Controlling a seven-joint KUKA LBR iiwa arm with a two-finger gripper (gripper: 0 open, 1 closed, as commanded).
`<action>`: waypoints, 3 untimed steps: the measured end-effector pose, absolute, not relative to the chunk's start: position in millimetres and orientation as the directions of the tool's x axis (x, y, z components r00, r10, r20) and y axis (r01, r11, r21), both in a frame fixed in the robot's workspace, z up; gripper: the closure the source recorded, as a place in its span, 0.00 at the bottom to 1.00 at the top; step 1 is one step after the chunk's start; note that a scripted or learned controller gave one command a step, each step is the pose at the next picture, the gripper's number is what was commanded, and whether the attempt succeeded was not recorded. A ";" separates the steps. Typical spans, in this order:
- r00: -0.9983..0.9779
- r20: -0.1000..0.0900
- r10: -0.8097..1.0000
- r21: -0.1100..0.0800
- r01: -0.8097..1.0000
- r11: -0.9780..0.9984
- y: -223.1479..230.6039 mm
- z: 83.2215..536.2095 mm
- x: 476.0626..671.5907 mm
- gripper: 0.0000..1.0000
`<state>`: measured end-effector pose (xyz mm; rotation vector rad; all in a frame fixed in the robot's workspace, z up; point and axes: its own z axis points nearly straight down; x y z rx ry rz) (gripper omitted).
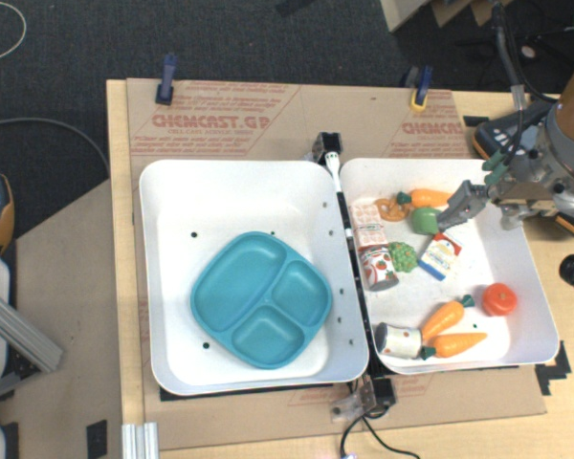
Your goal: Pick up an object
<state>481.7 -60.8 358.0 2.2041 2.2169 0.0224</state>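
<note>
My gripper (483,213) hangs over the upper right part of the right bin (536,285), open, with nothing between its fingers. Its left finger (456,207) is just right of a green toy (424,221) and above a small juice box (441,256). Toy food lies around the bin: a pretzel (394,208), an orange piece (429,198), a small carton (367,224), a red can (379,267), a green leafy piece (403,256), a tomato (498,298), two carrots (442,318) and a tipped can (397,339).
A teal divided plate (261,299) lies in the left bin (172,218). The bins meet along a black-clipped edge (342,228). Blue clamps (165,77) hold the cardboard base at the back.
</note>
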 end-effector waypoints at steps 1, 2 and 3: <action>-0.001 -0.002 1.000 0.005 1.000 0.001 -62.1 359.4 480.4 1.00; -0.004 -0.001 1.000 0.017 1.000 0.004 -42.5 475.0 480.3 1.00; -0.010 0.002 1.000 0.012 1.000 0.010 43.5 539.2 531.1 1.00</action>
